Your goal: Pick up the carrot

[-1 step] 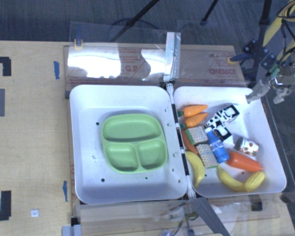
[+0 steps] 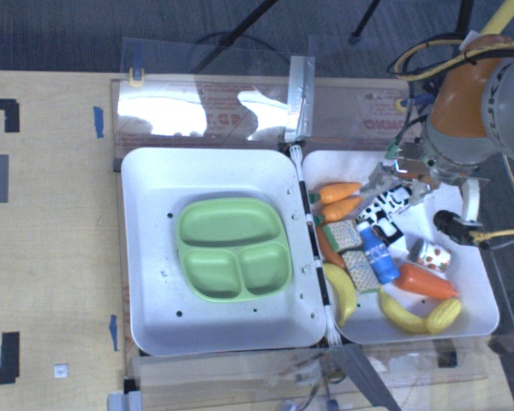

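Bananas (image 2: 411, 315) curl along the near wall of the right bin (image 2: 484, 315), closest to the camera, with another banana (image 2: 341, 288) against the divider. Beyond them the carrot (image 2: 338, 193) lies at the far left of that bin, its green end toward the divider, with a second carrot (image 2: 341, 208) just beside it and a third, fatter one (image 2: 426, 282) near the bananas. Next out come a cow-patterned toy (image 2: 385, 205), a blue bottle (image 2: 379, 258) and two patterned packets (image 2: 351, 251).

At the bin's far side the claw (image 2: 404, 171) hangs beneath the orange-banded arm (image 2: 463, 101), just right of the upper carrots; how wide it stands, and whether anything is in it, I cannot tell.

To do this step well, I judge the claw should come down across a carrot's thick middle, not its taper, and clear of its neighbour, since the two lie so close that a wide grip could catch both.

Left of the divider, the other bin (image 2: 154, 187) carries a green divided tray (image 2: 234, 248). Both bins sit on a pale wooden surface (image 2: 51, 229) marked with black and blue tape, clear panels behind, dark floor and stand legs beyond.
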Tool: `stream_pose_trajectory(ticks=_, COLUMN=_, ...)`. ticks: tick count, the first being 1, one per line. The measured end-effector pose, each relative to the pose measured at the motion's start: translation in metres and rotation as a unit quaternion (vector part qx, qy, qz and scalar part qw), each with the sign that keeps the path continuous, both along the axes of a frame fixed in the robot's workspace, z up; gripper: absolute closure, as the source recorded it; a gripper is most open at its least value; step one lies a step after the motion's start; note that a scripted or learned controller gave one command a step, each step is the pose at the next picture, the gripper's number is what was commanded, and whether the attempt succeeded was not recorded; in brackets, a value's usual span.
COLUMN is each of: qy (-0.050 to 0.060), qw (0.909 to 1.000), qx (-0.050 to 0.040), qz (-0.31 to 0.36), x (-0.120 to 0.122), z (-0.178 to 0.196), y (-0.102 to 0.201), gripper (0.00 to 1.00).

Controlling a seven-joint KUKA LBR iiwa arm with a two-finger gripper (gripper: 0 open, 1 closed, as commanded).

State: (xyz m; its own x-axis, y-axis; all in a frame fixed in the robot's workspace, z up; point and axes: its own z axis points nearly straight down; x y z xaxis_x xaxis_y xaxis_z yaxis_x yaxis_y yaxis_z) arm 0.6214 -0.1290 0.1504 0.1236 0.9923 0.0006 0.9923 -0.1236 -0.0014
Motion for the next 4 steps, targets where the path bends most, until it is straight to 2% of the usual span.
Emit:
stream_pose_trajectory(ticks=1, qy=-0.002, qw=0.9982, qx=-0.0003, qz=0.061, x=0.030, z=0.035, y=0.076, gripper=0.00)
stream_pose_trajectory(ticks=2, qy=-0.001, qw=0.9952, qx=-0.0005, qz=0.098, x=0.045, z=-0.049, y=0.029, gripper=0.00)
stream_pose_trajectory(ticks=3, qy=-0.002, qw=0.9532, qx=-0.0003, qz=0.302, x=0.034, z=-0.064, y=0.036, gripper=0.00)
stream_pose_trajectory(ticks=4, qy=-0.003, qw=0.9671, qx=-0.0010, qz=0.254, x=0.029, z=0.035, y=0.069, gripper=0.00)
